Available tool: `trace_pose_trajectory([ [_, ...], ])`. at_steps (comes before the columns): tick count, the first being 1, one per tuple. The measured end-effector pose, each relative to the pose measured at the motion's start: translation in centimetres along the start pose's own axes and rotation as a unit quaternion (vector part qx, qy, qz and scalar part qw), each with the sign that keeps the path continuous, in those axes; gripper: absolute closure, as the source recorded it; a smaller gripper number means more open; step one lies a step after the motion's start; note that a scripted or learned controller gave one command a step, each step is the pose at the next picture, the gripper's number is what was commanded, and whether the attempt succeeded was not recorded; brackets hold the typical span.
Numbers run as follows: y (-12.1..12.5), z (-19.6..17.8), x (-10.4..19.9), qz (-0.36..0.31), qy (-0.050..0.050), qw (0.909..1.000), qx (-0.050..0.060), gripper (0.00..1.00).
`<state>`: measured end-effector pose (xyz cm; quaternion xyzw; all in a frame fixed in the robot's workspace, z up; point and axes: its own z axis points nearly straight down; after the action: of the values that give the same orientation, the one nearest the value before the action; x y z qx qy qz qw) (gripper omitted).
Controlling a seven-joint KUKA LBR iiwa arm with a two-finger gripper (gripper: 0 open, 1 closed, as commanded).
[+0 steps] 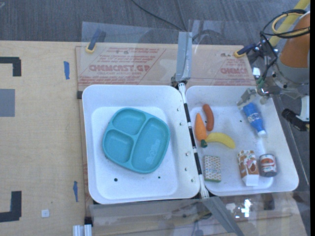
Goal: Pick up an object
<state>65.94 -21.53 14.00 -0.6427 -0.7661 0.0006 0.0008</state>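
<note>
Your claw (pixel 252 98) is hovering at the right bin's (pixel 288 181) far edge, and honestly I can't tell its state. The blue tube (pixel 254 118) is lying just below it, long axis running toward the near-right, so you're looking at a short drop.

Right bin (pixel 290 178): open floor at centre. Obstacles: hot dog (pixel 208 117), carrot (pixel 200 127) and banana (pixel 220 140) clustered left; blue tube (pixel 254 118) upper right; patterned packet (pixel 212 168), carton (pixel 247 167), can (pixel 267 164) along front. Left bin (pixel 93 146): teal divided plate (pixel 136 139) central, margins open.
</note>
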Motion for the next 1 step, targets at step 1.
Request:
trace_pose_trajectory([
  [1, -3.16, 5.28, 0.38, -0.056, 0.002, 0.9984, -0.003, 0.00],
])
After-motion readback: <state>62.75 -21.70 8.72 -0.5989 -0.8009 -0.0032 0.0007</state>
